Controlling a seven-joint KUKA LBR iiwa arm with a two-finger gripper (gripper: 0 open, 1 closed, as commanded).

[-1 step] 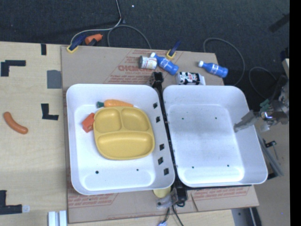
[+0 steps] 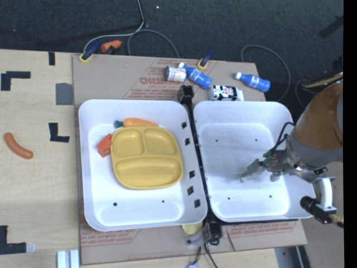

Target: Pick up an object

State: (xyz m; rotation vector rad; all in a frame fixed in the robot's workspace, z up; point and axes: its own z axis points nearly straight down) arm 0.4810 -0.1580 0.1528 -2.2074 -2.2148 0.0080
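My gripper (image 2: 260, 177) hangs low over the right bin (image 2: 223, 205), near its right side. Its two fingers are spread apart, one reaching left and one pointing down, and nothing sits between them, so it is open. The left bin (image 2: 95, 205) holds a yellow divided plate (image 2: 147, 156). An orange carrot (image 2: 139, 123) lies against the plate's far edge, and a small red-orange piece (image 2: 104, 145) lies at its left edge. The gripper is far to the right of all three.
Behind the bins lie a white-and-blue bottle (image 2: 176, 73), two blue bottles (image 2: 199, 77) (image 2: 254, 82) and a black-and-white carton (image 2: 226, 93). A red sausage (image 2: 18, 146) lies on the bench at far left. An orange clamp (image 2: 110, 46) and cables sit at the back.
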